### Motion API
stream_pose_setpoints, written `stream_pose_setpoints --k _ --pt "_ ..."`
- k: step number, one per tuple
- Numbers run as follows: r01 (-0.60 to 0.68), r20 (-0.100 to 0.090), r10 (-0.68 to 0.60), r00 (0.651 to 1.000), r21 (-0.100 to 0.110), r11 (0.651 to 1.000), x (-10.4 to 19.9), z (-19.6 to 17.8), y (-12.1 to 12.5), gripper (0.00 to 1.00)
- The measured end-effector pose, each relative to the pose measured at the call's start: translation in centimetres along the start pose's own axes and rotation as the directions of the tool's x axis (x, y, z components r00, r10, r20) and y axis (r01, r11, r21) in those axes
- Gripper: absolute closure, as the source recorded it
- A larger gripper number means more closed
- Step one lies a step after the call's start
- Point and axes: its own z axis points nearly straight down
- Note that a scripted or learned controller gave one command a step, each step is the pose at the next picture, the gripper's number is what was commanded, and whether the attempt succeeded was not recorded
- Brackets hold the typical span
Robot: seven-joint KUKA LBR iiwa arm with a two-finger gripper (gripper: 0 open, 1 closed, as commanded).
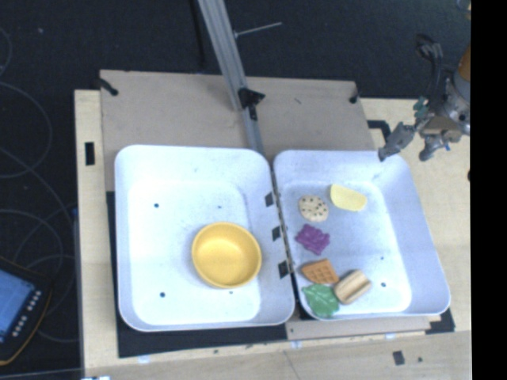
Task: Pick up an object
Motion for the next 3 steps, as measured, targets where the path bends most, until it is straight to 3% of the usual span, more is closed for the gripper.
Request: stream_pose_setpoints --k 1,3 --pt "0.000 0.002 0.000 1.000 0.001 1.000 -0.1 0.0 0.0 0.00" --pt "-0.005 0.000 0.005 1.000 0.006 1.000 -0.2 12.5 -0.9 0.00"
